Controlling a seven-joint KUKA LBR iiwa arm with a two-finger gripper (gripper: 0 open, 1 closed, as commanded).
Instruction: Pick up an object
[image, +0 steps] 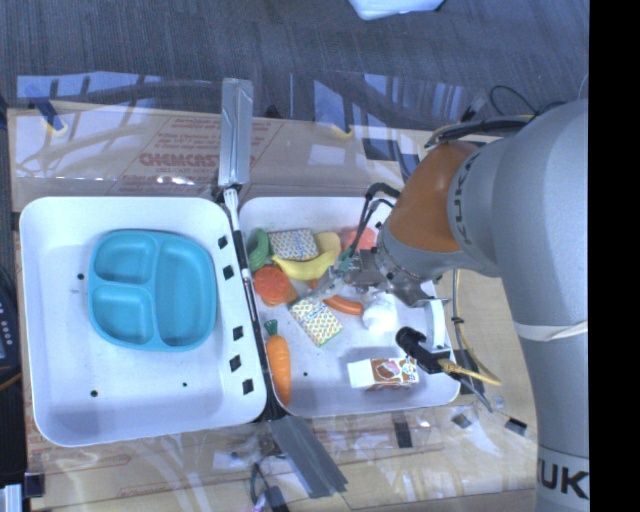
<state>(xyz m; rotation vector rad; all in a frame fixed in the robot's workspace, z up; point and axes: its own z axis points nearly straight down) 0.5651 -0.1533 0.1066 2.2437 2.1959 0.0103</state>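
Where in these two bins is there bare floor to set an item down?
Left white bin: bare floor in front of and around the blue sectioned plastic tray. Right white bin: a small patch between the toy carrot and small printed carton. Its back half is crowded around the yellow toy banana.

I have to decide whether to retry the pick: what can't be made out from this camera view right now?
- The tool: the wrist hides its fingers and anything between them.
- The white object: too blurred to identify.
- The red item behind the banana: mostly covered by the arm.
- The carton: print too small to read.
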